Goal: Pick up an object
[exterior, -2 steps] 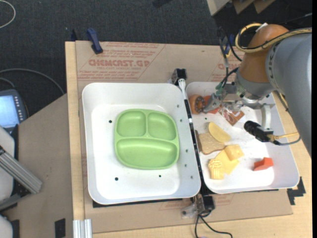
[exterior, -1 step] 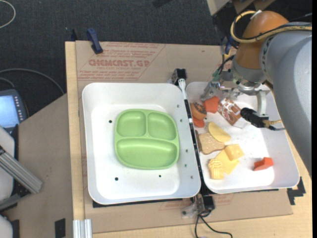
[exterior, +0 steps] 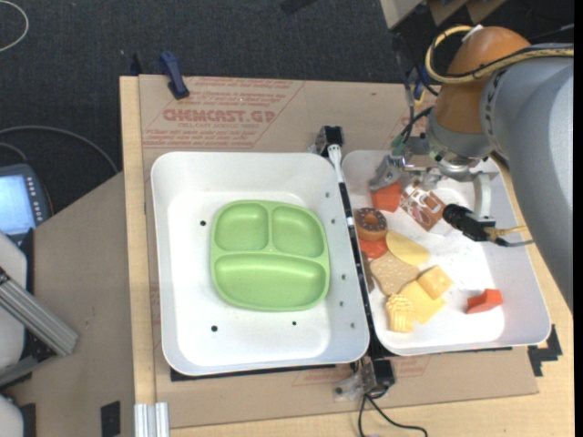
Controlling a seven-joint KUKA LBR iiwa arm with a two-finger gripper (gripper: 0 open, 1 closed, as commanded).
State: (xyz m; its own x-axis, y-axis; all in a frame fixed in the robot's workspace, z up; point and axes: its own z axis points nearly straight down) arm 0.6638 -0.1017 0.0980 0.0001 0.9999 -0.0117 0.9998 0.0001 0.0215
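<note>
toy food pieces (exterior: 410,285) in right bin (exterior: 519,326); pincer (exterior: 414,185) above them.

Desk (exterior: 228,107): flat brown cardboard-faced surface with red printed lettering along its far side. Lying directly on it: two shallow white plastic bins side by side, touching along their inner edges. Left white bin (exterior: 173,244), the larger in view, near the middle of the desk. Right white bin (exterior: 510,321), at the desk's right edge. Small blue clip (exterior: 173,74), at the far left corner of the desk.
</note>
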